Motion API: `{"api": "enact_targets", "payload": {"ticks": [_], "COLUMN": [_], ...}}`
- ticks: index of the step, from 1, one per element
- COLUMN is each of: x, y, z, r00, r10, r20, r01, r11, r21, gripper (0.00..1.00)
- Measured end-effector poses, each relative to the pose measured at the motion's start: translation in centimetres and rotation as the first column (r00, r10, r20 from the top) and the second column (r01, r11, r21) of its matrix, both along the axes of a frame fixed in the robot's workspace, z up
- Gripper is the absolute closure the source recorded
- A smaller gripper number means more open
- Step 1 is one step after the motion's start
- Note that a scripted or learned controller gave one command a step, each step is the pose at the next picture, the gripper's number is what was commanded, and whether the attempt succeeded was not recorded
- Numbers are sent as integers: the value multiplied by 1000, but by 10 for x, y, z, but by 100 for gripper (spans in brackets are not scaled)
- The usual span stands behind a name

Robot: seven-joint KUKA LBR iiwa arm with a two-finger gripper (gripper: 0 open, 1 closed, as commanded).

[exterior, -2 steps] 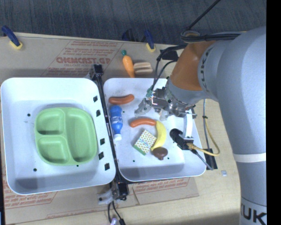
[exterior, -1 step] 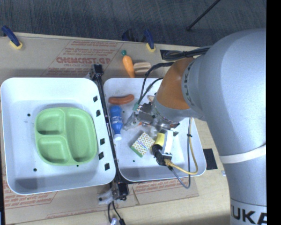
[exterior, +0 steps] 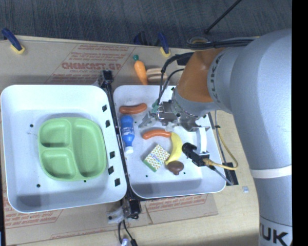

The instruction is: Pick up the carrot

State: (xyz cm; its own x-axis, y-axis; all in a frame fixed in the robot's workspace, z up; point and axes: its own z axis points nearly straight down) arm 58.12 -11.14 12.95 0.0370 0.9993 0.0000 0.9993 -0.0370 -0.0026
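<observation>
Grey arm (exterior: 246,76) is extended over the right bin (exterior: 215,186) from its right edge. The left bin (exterior: 13,152) is occupied by a green divided plate (exterior: 72,148). The gripper (exterior: 167,114) is positioned near the right bin's far edge; finger state cannot be told. The carrot (exterior: 140,71) is located outside the bins, just beyond the right bin's far edge.

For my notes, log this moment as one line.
carrot: outside right bin, back rim | hand: over bin, not at carrot
</observation>
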Motion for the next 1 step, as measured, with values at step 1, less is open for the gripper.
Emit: {"api": "enact_targets", "payload": {"ticks": [1], "x": [5], "y": [-82], "z": [-5], "r00": [995], "r10": [102], "r20": [0], "r01": [-102], "r11": [995], "r21": [0], "gripper": [0]}}
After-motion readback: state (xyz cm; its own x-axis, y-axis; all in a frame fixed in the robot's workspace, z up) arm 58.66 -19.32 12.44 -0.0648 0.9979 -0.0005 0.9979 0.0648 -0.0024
